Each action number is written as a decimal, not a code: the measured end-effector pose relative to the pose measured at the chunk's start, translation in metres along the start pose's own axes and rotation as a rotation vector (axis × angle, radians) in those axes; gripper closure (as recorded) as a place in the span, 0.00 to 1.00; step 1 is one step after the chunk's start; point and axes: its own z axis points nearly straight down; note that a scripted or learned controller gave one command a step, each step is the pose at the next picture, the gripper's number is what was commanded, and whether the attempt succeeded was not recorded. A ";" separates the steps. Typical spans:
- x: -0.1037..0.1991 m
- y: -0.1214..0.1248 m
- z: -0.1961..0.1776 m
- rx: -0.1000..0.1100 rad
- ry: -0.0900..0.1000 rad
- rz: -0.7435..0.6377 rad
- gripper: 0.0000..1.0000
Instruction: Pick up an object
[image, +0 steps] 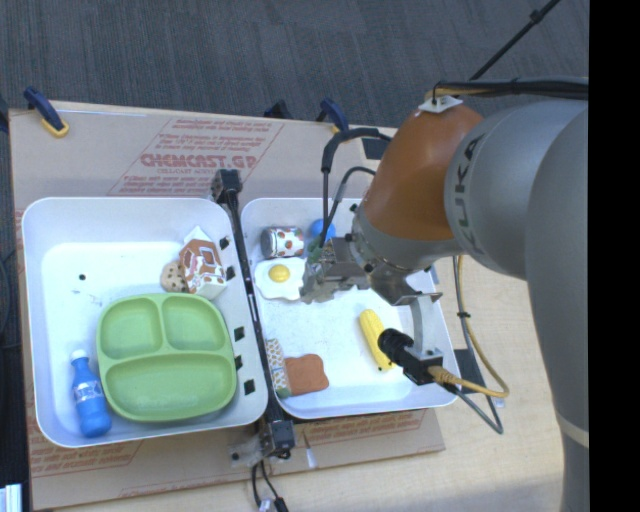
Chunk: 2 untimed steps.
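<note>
White and yellow, the flat plastic fried egg (279, 279) lies in the right-hand shallow white bin (340, 395), close to the divider between the two bins, and it sits just to the left of the gripper (318, 283) as the camera sees it. The grey arm with its orange band (425, 170) reaches in from the right and hangs low over that bin, so the tool's dark metal end is right beside the egg's edge, perhaps touching it; I can't tell which from here.

Whether the tool is spread or closed I cannot tell, as the wrist hides much of it, and I see nothing gripped in it.

The egg is round with no long axis to line up on, so to my eye the coming move turns on a small shift leftward toward the divider. A small red-and-white can (284, 241) lies just behind the egg. The yellow banana-shaped toy (372, 335) lies on the other side, toward the bin's front right.
</note>
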 end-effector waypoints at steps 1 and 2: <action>0.075 0.009 0.029 0.003 -0.001 -0.005 1.00; 0.090 -0.022 0.051 0.002 -0.002 -0.003 1.00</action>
